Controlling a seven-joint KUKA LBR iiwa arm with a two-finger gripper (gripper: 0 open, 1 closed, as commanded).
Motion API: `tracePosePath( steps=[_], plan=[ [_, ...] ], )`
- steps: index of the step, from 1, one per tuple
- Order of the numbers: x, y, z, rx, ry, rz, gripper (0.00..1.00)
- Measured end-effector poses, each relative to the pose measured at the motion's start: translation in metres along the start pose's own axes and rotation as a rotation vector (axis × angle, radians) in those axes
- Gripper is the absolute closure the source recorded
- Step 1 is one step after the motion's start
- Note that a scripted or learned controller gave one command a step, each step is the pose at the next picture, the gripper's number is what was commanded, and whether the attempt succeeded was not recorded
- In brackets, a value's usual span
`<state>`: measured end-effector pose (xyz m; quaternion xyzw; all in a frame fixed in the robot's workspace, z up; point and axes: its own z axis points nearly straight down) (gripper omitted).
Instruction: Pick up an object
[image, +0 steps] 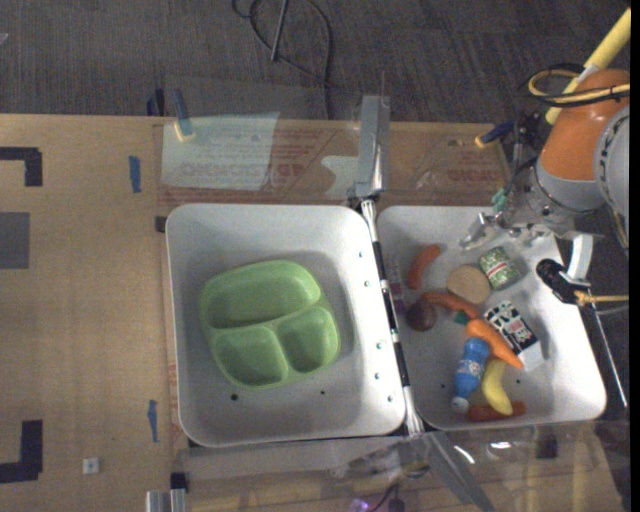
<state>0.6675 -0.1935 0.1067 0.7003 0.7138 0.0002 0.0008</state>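
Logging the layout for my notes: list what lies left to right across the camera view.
Blue tape strip → left bin → green divided tray → metal divider → right bin holding red sausage, blue bottle, milk carton → gripper.

The arm (590, 130) is cut off by the right edge; its claw (500, 225) is too blurred to read; a red toy (484, 411) lies half hidden under the banana (497, 386).
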Motion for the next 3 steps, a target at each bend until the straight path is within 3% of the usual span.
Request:
tracePosePath(
  steps=[1, 2, 3],
  plan=[
    [-0.018, -0.049, 0.012, -0.018, 0.014, 0.029, 0.0],
    [-0.025, -0.052, 0.004, -0.014, -0.001, 0.034, 1.0],
    [0.055, 0.003, -0.115, -0.005, -0.001, -0.04, 1.0]
  ],
)
